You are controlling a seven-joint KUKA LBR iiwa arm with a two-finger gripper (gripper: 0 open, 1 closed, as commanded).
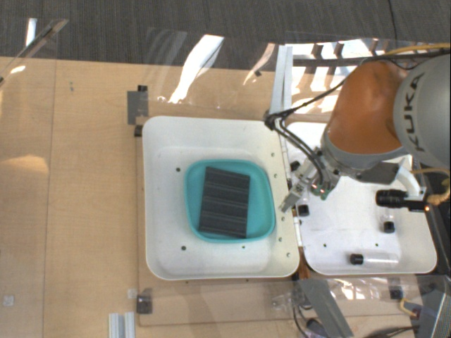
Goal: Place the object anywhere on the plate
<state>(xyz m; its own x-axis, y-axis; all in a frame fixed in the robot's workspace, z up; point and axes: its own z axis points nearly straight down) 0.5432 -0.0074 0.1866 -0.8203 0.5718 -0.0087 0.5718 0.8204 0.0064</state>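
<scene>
While the dark ribbed block (pixel 225 202) lies on the teal plate (pixel 263 210), the jaws sit apart.
Block's long axis runs crosswise left of the gripper (pixel 296 194); whether the jaws grip cannot be told.

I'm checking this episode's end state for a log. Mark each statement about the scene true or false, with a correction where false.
1. The dark ridged object lies on the teal plate. True.
2. The plate sits in the right bin. False: it sits in the left bin.
3. The gripper is directly above the plate. False: it hangs at the seam between the two bins, to the right of the plate.
4. The arm's orange band is over the right bin. True.
5. The object stands upright on its edge. False: it lies flat.
</scene>
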